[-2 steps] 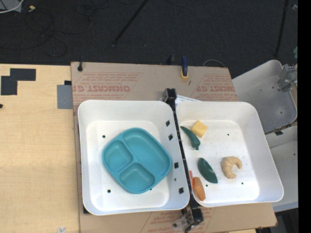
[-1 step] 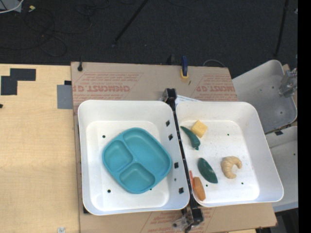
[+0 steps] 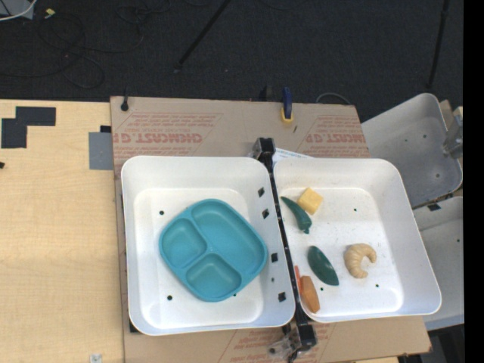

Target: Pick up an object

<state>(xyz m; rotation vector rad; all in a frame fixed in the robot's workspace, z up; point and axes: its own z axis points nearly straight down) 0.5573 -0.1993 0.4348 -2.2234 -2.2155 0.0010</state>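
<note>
The right bin holds several small food items. A yellow block lies near its back left, with a dark green pepper-like piece just beside it. A second dark green leaf-shaped piece rests nearer the front. A tan croissant sits to its right. An orange carrot-like piece lies against the front left wall. The left bin holds a teal divided plate.
A grey metal plate of the robot's mount stands at the right, beyond the right bin. Both bins rest on a cardboard sheet on a wooden bench. A black clamp strip runs between the bins.
</note>
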